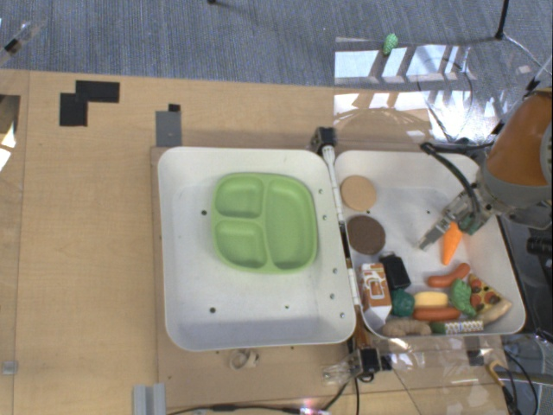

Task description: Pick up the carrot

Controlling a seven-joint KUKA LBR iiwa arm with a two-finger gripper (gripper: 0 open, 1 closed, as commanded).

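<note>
Camera view: you're looking down on two white bins w/ the arm in from the right. The carrot [450,244] is in the right bin [406,188], orange, pointed end down, near the bin's right wall and just above the food pile. The gripper [448,228] sits right at its top end; one grey finger [432,234] sticks out to the left of the carrot, the other looks to be on its right side under the wrist. From this slant you can't tell for sure whether the fingers are pinching the carrot or just straddling it, so don't count it as held yet.

Why it's workable: the carrot lies apart from the sausage [447,276], corn [430,299] and broccoli [403,303] below it, so there's room for fingers on both sides w/o bumping neighbours. The two cookies [358,193] and the dark block [396,271] are well off to the left, no issue.

Left bin [186,318] carries the green divided plate [262,222], not involved here.

Judgement: you're at the grasp step. Risk is a tip-only grip on a tapered shape; it could slip on lift.
</note>
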